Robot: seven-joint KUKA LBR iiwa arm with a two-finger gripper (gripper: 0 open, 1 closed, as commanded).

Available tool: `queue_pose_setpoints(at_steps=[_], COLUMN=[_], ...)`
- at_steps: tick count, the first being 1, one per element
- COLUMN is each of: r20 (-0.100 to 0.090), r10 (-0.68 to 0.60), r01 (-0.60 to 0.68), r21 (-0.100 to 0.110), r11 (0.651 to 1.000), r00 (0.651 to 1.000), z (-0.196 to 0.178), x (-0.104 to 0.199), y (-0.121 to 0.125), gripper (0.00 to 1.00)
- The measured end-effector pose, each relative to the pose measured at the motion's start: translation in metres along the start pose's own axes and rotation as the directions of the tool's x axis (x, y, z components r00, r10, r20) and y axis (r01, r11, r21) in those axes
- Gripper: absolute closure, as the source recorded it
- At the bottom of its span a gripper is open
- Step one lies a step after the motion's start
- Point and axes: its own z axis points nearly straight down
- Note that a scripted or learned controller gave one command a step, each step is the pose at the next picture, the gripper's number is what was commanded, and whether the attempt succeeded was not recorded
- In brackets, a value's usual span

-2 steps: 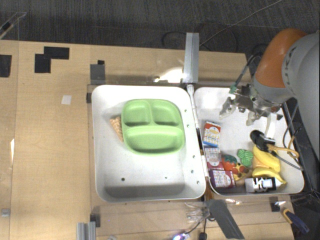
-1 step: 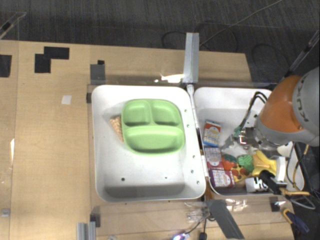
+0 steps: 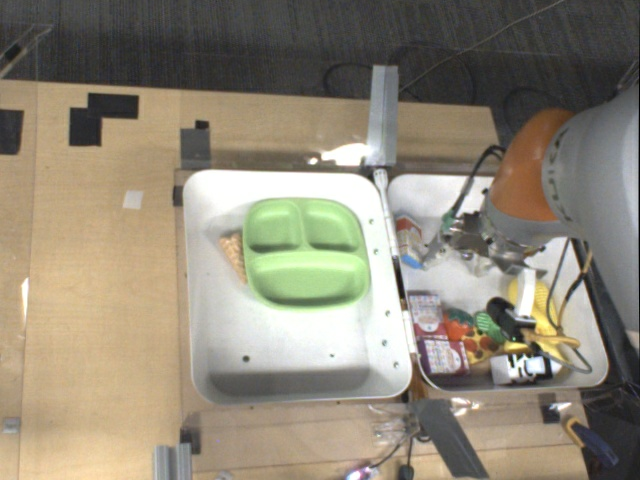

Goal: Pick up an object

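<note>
Two white bins sit side by side on your wooden bench. Start at the left bin (image 3: 200, 298): you have a green divided plate (image 3: 304, 251) lying flat in its far half, and a tan, speckled item (image 3: 233, 255) pokes out from under the plate's left edge, touching it. Move right across the metal divider to the right bin (image 3: 598, 343), where the clutter is. Against its left wall you can see a small red-and-white packet (image 3: 405, 236), and nearer to you a purple-and-white printed card (image 3: 432, 334) lies flat. Just right of that sits a heap of green, orange and red pieces (image 3: 473, 328), then a yellow object (image 3: 532, 303) and a black-and-white item (image 3: 520, 368) at the near right corner. Your gripper (image 3: 462, 240) hangs low over the far middle of this bin, beneath the orange band; whether it is spread or pressed together you cannot tell.
</note>
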Motion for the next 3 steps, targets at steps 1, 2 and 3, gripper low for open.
queue_pose_setpoints(at_steps=[1, 2, 3], r20=[0.0, -0.002, -0.001], r10=[-0.093, -0.107, -0.176], r01=[0.093, 0.107, 0.176], r21=[0.006, 0.005, 0.005], r11=[0.996, 0.994, 0.984], r00=[0.996, 0.994, 0.984], z=[0.004, 0.001, 0.004], x=[-0.012, -0.016, -0.025], y=[0.084, 0.013, 0.074], gripper=[0.0, 0.0, 0.0])
